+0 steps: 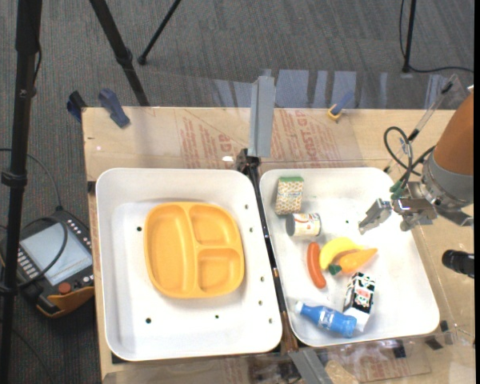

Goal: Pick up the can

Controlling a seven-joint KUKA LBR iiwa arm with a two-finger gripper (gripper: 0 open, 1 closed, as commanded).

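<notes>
Camera view: a small pale cylindrical can (304,226) lies on its side in the smooth white right bin (400,294), below a green sponge (289,195). The end effector (378,214) hovers right of it, fingers apart.

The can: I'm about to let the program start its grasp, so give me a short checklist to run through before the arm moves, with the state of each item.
1. Can in the right bin: ok, lying on its side near the bin's left wall.
2. Can uncovered from above: ok, nothing rests on it.
3. Space around the can: not ok, the green-topped box sits close behind it and the red sausage just in front.
4. Gripper lined up over the can: not ok, it is off to the can's right.
5. Gripper free of other items: ok, nothing between its fingers.
6. Fingers ready to close: ok, they look spread.
</notes>
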